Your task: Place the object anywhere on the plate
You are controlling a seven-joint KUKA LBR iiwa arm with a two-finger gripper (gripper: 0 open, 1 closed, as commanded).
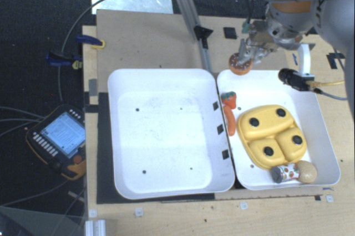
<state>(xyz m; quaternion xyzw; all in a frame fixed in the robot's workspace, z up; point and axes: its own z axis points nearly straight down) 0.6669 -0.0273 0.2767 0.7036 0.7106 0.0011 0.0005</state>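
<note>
My gripper (244,59) hangs at the upper rim of the right bin (328,135), fingers closed on a small round brown object (240,66). The yellow plate (272,135) lies lower right; the left bin (119,135) offers open room.

Dark floor (33,8) around a tan bench (155,46) — cables (72,30) trailing left.

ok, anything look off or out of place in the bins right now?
Nothing spilled or damaged. The gripper has a small round orange-brown object at its fingertips, above the right bin's far rim, short of the yellow plate. The toy carrot lies by the divider; a small can and a beige ball crowd the plate's near edge.
</note>
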